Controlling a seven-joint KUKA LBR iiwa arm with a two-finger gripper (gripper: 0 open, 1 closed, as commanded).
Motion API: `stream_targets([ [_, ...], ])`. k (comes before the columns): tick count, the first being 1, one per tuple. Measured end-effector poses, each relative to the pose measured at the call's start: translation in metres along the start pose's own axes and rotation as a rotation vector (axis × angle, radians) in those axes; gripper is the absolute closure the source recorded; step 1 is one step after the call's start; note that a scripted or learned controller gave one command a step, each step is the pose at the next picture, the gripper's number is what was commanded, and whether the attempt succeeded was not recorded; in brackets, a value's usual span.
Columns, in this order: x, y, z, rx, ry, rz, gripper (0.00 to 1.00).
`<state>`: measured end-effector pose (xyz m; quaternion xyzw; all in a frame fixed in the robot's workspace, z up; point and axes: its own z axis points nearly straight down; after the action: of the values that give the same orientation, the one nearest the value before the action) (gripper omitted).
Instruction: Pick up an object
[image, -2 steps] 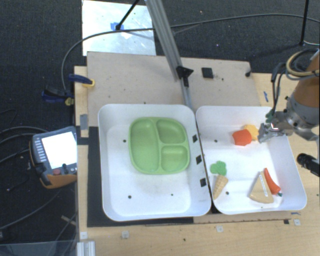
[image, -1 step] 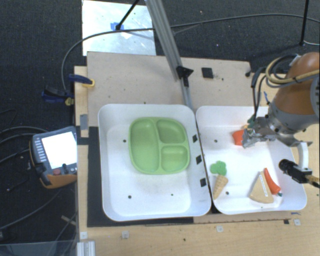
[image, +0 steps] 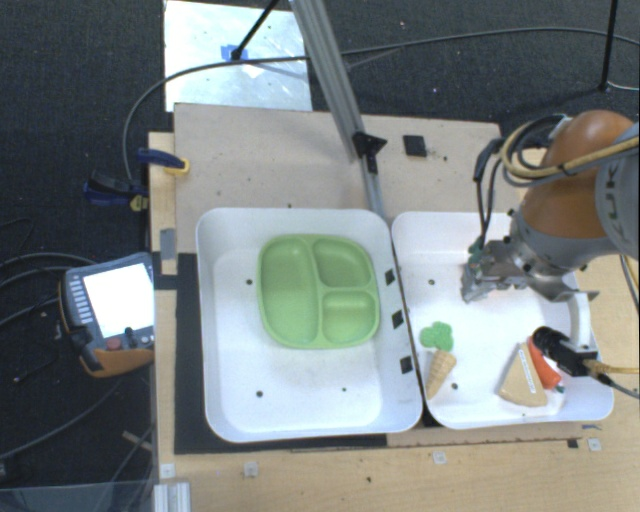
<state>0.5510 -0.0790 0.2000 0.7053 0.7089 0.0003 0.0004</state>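
My gripper (image: 482, 284) hangs over the upper middle of the right bin (image: 440, 235), at the end of the grey arm that comes in from the right. Below it and to the left lies a toy ice cream cone (image: 438, 362), with a green scoop on top and a tan cone pointing toward the bin's front. A tan wedge with a red-orange edge (image: 524, 381) rests in the front right corner of the same bin. The gripper is apart from both toys.
The left bin (image: 230, 400) holds a pale green divided plate (image: 318, 291) near its upper middle. A metal pole (image: 340, 95) slants across the board behind the bins. A teach pendant (image: 108, 312) lies off the bench to the left.
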Motion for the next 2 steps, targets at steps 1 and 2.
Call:
stream_targets([
  [1,0.053,-0.001,-0.003,0.0,0.001,-0.001,1.0],
  [2,0.098,-0.011,0.0,0.001,0.0,0.0,1.0],
])
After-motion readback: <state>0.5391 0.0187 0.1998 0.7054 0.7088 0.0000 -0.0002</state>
